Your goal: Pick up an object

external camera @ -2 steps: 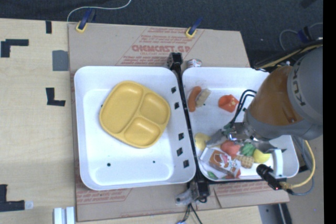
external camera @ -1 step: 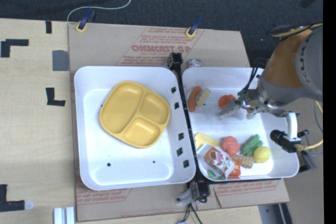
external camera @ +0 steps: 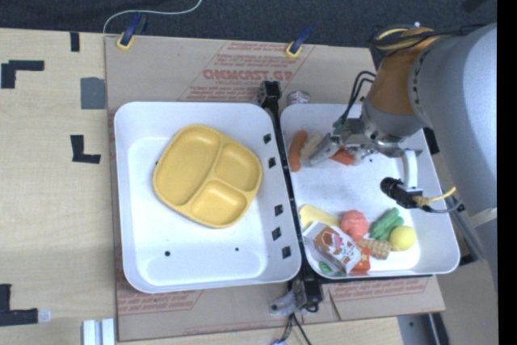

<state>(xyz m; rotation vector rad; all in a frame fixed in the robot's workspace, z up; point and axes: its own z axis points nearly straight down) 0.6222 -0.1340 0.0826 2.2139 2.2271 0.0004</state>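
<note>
Gripper (external camera: 321,149) low in right bin's (external camera: 440,254) upper left, jaw state unclear.
Left bin (external camera: 129,198): yellow divided plate (external camera: 208,175). Right bin: orange carrot (external camera: 296,150) beside gripper, long axis near-vertical; toy food pile (external camera: 355,237) along front edge.

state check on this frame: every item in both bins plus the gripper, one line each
yellow divided plate: upright, lying in the left bin, nothing in its compartments
gripper: low in the right bin, near the carrot
toy carrot: lying against the right bin's left wall
snack packet: flat, near front wall
toy lemon: resting in front right corner
pink toy fruit: resting beside the packet
</note>
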